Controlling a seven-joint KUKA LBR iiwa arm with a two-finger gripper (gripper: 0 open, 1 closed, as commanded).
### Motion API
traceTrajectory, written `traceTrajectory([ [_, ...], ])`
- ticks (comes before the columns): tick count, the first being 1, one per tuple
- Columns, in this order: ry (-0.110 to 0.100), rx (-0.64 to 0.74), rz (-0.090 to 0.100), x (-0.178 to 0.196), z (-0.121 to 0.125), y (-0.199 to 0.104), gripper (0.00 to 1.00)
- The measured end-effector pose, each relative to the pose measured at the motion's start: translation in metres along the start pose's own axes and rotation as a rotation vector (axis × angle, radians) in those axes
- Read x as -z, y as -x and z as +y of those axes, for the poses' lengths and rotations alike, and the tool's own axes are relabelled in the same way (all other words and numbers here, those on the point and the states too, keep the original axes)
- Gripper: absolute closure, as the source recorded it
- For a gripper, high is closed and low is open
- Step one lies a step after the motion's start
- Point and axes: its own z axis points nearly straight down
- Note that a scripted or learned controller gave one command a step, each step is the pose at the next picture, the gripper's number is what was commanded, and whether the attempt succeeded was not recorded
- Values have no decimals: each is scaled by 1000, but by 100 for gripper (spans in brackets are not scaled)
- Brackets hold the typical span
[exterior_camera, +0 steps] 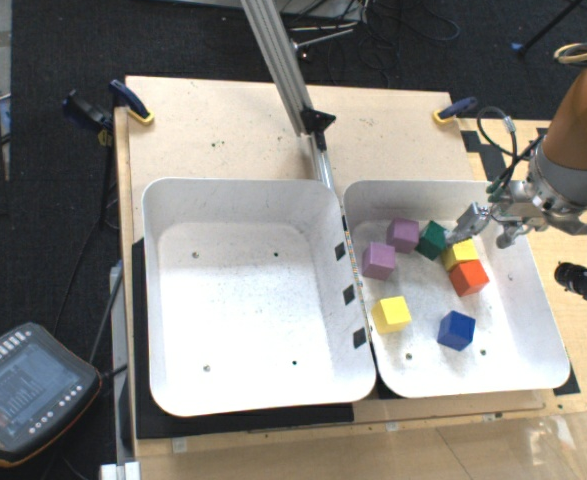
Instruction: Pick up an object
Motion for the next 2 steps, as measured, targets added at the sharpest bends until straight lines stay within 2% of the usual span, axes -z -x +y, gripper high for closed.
traceTrajectory([
  [1, 0, 0, 0, 0, 0, 0, 0],
  [2, -4, -2, 0, -44, -5, -1, 0],
])
